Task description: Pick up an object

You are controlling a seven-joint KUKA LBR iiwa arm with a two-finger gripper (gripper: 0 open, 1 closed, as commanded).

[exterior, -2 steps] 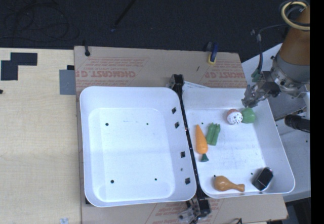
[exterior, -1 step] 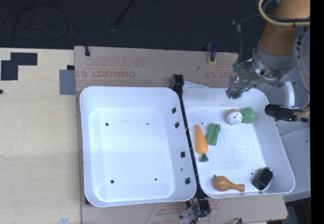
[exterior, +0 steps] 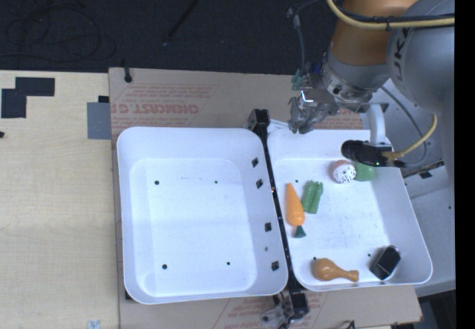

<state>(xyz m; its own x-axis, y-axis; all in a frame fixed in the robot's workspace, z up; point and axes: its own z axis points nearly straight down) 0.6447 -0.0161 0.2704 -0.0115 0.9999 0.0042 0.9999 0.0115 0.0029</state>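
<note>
Orange carrot [exterior: 295, 205] lies in the right bin [exterior: 415, 235], a green piece [exterior: 312, 196] touching its right side. Beyond it, above the bin's far rim, hangs the gripper [exterior: 302, 124]; whether it's open or shut, I cannot tell.

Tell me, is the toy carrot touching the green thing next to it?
Touching. The camera view shows the carrot and the green toy side by side, with no white bin floor between them.

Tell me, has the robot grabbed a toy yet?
Not yet. The gripper hangs above the far edge of the right bin with nothing in it. The toy carrot, green piece, drumstick and black block all lie in that bin, so reaching down and gripping remain.
</note>
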